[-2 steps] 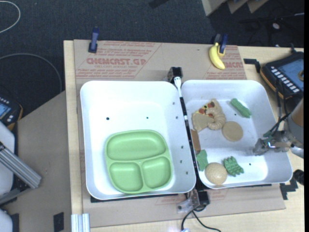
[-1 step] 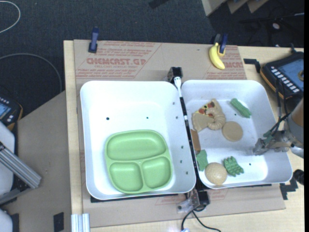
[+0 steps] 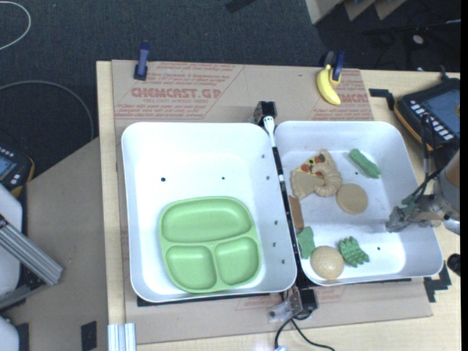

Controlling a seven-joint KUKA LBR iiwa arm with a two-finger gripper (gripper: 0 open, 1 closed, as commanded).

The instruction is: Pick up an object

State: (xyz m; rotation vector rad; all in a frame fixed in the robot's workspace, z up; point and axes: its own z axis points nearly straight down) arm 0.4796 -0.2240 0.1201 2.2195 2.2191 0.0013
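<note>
Gripper (image 3: pixel 398 221) sits low at the right edge of the right bin (image 3: pixel 380 134), over bare floor; whether it is released or clenched cannot be told. Right bin contents: pizza slice (image 3: pixel 316 174), round cookie (image 3: pixel 352 198), green pod (image 3: pixel 364 163), bread roll (image 3: pixel 327 262), green toy (image 3: pixel 352 251). Left bin (image 3: pixel 146 152) holds a green tray (image 3: pixel 210 243). Banana (image 3: pixel 328 87) lies on the bench (image 3: pixel 219 86)

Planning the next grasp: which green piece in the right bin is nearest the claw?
The ridged green piece by the bin's front edge; it lies closest to the claw.
</note>
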